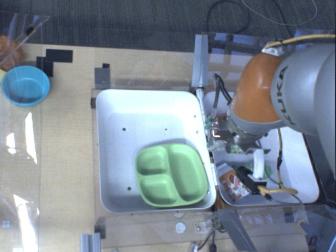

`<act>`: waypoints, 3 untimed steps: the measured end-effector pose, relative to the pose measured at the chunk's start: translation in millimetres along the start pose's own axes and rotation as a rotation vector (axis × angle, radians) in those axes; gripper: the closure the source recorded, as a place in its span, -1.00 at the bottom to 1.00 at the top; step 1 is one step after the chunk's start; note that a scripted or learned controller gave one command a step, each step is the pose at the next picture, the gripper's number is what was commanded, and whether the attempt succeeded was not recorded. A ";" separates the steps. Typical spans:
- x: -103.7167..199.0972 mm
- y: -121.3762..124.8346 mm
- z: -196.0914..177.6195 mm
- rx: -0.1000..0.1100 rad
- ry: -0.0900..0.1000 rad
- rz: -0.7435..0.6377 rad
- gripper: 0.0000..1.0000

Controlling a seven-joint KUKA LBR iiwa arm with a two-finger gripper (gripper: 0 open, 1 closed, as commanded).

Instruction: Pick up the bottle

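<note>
Grasping looks to be the step in hand: the grey arm with the orange band (262, 93) leans low over the right shallow white bin (310, 188), with the gripper (227, 138) near that bin's left wall. Whether the gripper is apart or together cannot be told. The bottle is probably hidden under the wrist, near a brown printed packet (234, 185). The next move calls for a firm closing on it, then a straight lift.

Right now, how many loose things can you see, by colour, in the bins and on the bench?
Green: 1, plate
Blue: 1, bowl
Brown: 1, packet
Orange: 1, thing cut off at the edge
Total: 4 in plain sight; the arm covers part of the right bin.
</note>
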State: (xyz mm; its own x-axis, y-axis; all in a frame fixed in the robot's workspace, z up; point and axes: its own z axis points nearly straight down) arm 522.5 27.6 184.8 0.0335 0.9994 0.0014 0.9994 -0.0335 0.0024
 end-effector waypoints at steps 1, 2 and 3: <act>28.7 34.0 -0.6 -0.003 0.000 -0.169 1.00; 97.3 62.6 95.4 -0.010 0.001 -0.404 1.00; 171.5 76.9 47.0 -0.003 0.000 -0.194 1.00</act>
State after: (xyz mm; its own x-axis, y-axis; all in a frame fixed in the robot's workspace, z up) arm 605.2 196.5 138.3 -0.1597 0.9872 0.0010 0.9872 0.1597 0.0056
